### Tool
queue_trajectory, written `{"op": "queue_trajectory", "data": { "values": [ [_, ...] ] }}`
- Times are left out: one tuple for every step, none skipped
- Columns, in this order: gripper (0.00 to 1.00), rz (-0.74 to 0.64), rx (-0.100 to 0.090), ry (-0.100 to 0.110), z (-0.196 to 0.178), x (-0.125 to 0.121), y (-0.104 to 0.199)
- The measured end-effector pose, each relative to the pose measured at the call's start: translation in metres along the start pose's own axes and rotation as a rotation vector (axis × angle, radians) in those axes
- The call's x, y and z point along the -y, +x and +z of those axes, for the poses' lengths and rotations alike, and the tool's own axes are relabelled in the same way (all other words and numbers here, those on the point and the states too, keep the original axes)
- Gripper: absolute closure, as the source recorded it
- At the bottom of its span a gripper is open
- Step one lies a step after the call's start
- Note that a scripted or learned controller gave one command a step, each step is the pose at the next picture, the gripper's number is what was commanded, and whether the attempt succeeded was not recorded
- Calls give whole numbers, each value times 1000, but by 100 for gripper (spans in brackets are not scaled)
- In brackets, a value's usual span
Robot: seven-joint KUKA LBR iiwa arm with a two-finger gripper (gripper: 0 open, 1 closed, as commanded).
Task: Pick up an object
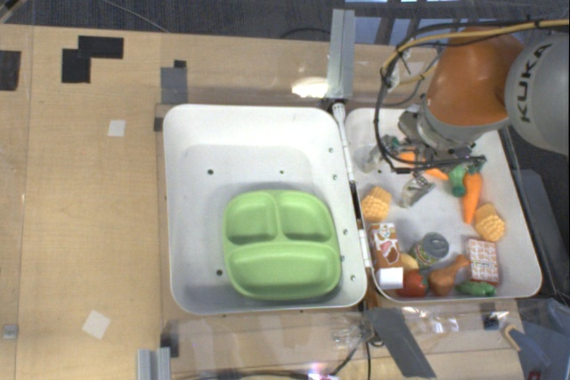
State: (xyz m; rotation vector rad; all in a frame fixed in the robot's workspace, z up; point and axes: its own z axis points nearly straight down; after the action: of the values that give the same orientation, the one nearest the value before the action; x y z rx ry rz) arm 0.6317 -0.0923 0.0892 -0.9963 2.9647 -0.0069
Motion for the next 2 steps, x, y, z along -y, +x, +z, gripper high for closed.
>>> {"op": "queue_trajectory", "data": {
  "values": [
    [0, -111, -2, 0, -2, 77, 8],
    [100, -110, 10, 7, -17, 78, 3]
  ]
}}
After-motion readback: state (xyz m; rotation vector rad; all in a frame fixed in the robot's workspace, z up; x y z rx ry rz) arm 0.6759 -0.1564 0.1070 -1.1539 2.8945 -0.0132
